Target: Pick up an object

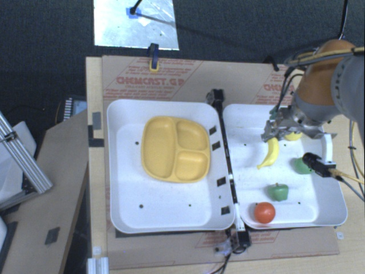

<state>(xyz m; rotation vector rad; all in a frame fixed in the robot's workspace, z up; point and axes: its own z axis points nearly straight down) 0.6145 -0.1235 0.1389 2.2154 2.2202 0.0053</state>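
Observation:
My gripper is low over the back of the right bin, with the arm reaching in from the right. A yellow banana slants down to the left from the fingers. Its upper end shows on the far side of the gripper, so the fingers are shut across it. I cannot tell whether the banana's lower tip still touches the bin floor. A green apple-like fruit lies in front of it. A red tomato sits near the bin's front edge.
Another green piece lies to the right of the banana, partly hidden by the robot's own parts. The left bin holds a yellow divided plate. A black divider strip runs between the bins.

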